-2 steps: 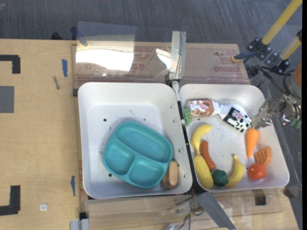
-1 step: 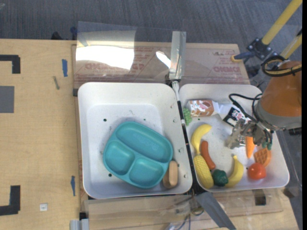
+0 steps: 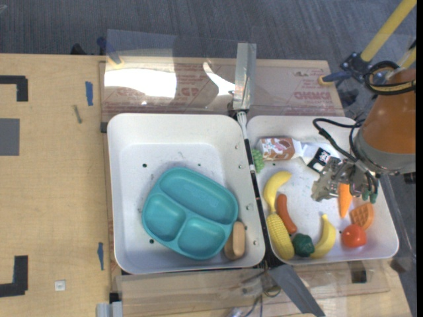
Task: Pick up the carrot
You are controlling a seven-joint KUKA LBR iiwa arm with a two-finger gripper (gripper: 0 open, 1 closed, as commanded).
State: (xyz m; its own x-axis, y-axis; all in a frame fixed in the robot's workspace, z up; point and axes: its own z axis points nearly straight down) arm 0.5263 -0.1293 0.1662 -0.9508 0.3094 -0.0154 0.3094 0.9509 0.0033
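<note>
Carrot point(image 3: 344, 200) lies near the right bin's point(image 3: 390, 246) right wall, above the tomato point(image 3: 353, 237), beside an orange waffle piece point(image 3: 362, 214). Gripper point(image 3: 340, 180) hangs just over its upper end; grip state: cannot tell. Step appears to be approach. Next move likely needs a straight descent centred on the carrot, clear of the waffle piece.

The arm point(image 3: 391, 121) runs off the right edge, so most of its body is cut away. Its wrist covers the far right corner of the right bin point(image 3: 301, 125). The gripper point(image 3: 340, 182) is a tangle of metal and cable, too small and blurred to tell how its parts stand. It overlaps the top of the carrot point(image 3: 344, 202), and whether they touch cannot be told. The packet point(image 3: 277, 148) carries print too small to read.
</note>
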